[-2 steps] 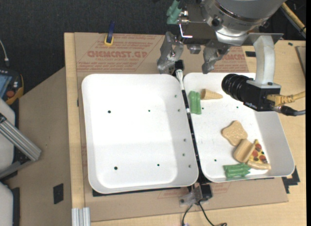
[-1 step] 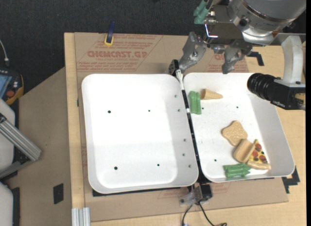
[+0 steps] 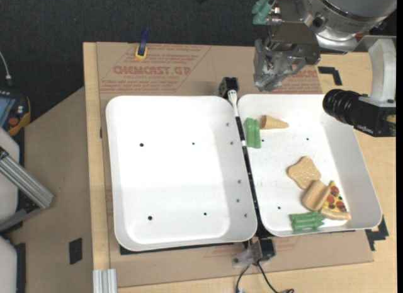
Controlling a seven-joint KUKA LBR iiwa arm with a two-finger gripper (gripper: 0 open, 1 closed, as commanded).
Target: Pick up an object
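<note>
My pincer (image 3: 275, 77) hangs empty and apparently spread above the right bin's (image 3: 352, 159) far rim, the cone-shaped piece (image 3: 272, 122) just below it, tip pointing right.

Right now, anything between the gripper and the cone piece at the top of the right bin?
Nothing visible. The gripper hangs above the right bin's far edge, and the cone piece lies just below it on bare bin floor. The green stick lies to its left, apart from it.
</note>
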